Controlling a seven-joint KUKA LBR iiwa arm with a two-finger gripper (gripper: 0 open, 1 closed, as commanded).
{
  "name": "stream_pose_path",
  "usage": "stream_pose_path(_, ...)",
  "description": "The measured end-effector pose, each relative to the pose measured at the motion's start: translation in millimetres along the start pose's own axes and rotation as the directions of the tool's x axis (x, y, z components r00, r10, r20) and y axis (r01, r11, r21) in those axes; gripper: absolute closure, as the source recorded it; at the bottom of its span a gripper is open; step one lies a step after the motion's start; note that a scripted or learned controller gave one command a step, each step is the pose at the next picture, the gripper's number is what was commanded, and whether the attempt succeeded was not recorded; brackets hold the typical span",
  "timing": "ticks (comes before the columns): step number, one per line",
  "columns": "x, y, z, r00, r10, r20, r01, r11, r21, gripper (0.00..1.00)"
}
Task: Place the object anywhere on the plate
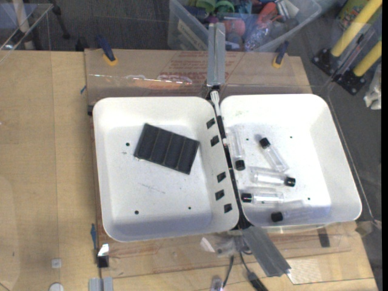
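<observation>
A dark grey ribbed rectangular plate lies flat in the left bin, towards its back and slightly turned. In the right bin lie several clear vials with black caps. One vial slants near the middle, another lies just in front of it, and a third rests closer to the divider. A further vial lies against the left wall, and a black cap shows at the front rim.
A ridge with black clips separates the two bins. A clear box of colourful toys stands behind the bench. Yellow tubes lean at the back right. Blue clamps hold the back edge.
</observation>
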State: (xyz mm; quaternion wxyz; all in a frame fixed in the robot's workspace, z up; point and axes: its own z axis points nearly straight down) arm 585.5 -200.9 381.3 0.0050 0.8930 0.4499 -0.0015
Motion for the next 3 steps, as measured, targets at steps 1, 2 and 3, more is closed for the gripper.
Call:
stream_pose_path(1,0.0,0.0,0.0,1.000,0.000,0.000,0.000,1.000,0.000,0.00)
stream_pose_path(2,0.3,0.6,-10.0,1.000,-0.002,0.000,0.002,1.000,-0.001,1.00)
stream_pose_path(3,0.4,0.5,-9.9,1.000,-0.002,0.001,0.002,1.000,-0.001,0.00)
